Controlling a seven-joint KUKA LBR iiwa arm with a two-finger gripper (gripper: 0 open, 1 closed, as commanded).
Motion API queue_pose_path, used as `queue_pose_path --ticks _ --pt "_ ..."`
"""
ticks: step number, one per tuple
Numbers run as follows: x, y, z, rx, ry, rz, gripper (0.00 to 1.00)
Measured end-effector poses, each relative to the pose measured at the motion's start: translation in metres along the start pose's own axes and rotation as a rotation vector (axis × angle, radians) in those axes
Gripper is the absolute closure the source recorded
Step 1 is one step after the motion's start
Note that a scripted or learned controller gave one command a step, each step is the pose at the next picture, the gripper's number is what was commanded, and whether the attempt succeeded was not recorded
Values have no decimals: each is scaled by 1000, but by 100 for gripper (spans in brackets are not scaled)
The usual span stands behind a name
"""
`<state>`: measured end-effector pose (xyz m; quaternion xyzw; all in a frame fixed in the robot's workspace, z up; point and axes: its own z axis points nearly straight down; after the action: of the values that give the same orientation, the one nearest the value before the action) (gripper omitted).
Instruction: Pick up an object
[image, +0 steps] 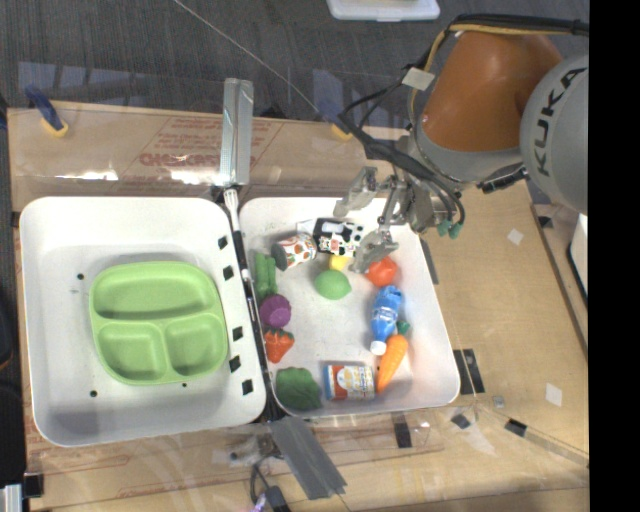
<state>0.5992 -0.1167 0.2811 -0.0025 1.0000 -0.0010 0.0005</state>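
Claw (372, 212) spread open above the far end of the right bin (448, 372), holding nothing.

Its two fingers hang apart over the toys, one above a black-and-white carton (337, 237), the other just above a red tomato (381, 270). Nearer the surface's front edge lie a green ball (333, 285), blue bottle (386, 313), carrot (393, 360) and can (349, 380). The left bin (40, 300) carries a green divided tray (158, 321).

2 white bins (40, 300). 1 green tray (158, 322), w/ 3 compartments. In right bin approx. 11 small objs: 1 blue bottle (386, 313), 1 carrot (393, 359), 1 can (349, 380), 1 strawberry (278, 344); others unclear.
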Motion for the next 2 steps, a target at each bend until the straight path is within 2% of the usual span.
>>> queue_pose_path --ticks 1,2 --pt "55 -2 135 -5 12 -46 0" --pt "83 -98 162 -1 3 -111 0"
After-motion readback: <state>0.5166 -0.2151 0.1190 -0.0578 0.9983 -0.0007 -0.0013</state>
